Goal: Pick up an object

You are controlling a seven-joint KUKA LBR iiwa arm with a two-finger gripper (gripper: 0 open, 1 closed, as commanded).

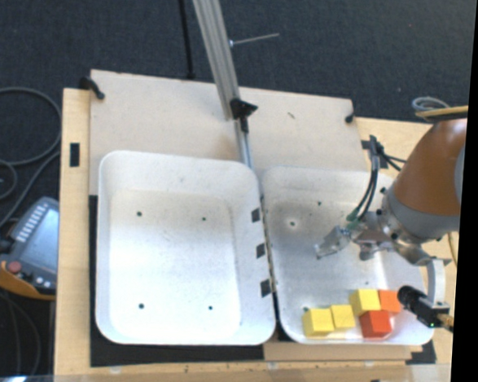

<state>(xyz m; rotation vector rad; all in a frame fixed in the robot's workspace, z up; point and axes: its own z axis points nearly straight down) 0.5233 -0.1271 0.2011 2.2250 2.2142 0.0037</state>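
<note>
Several small blocks lie bunched in the near right corner of the right bin: a yellow block, a second yellow block, a third yellow block, an orange block and another orange block behind it. My gripper hangs over the middle of the right bin, up and to the left of the blocks and apart from them. I see nothing held in it. The grey arm with its orange band comes in from the right.
The left bin lies beside the right one, with small black clips along the shared wall. A slanted aluminium post rises behind the bins. Cables and a handheld pendant lie on the floor at left.
</note>
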